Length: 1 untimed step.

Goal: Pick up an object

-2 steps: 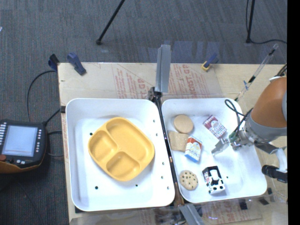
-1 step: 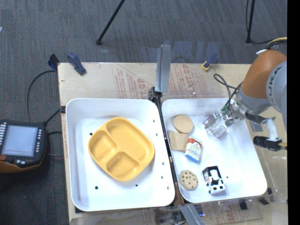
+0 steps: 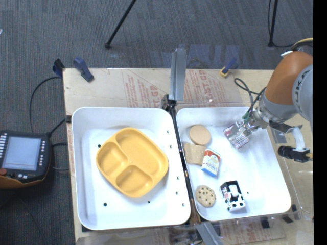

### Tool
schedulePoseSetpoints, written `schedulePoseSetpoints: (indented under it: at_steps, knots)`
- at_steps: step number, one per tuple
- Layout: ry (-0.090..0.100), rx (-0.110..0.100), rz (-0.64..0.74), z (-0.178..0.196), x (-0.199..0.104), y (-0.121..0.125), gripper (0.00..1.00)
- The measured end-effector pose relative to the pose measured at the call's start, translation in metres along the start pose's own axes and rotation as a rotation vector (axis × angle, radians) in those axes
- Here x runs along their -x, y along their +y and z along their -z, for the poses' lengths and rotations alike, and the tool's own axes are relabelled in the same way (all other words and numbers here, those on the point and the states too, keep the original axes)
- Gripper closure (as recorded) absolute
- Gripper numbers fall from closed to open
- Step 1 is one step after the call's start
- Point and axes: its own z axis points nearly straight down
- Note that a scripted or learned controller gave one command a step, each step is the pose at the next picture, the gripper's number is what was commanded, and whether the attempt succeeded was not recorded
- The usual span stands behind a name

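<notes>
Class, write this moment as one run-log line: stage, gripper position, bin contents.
stage: approach | gripper: over right bin, upper part | right bin: round cracker, cookie, small carton | left bin: yellow tray

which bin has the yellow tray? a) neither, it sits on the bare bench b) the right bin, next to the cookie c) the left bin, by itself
c, the yellow tray lies flat in the left bin with nothing else around it, while the cookie is over in the right bin.
</notes>
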Motion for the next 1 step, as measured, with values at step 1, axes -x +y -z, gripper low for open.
schedulePoseSetpoints:
  at_steps: [1]
  knots:
    - [-0.003, 0.008, 0.117, 0.0977, -0.0616, 0.0196, 1.0]
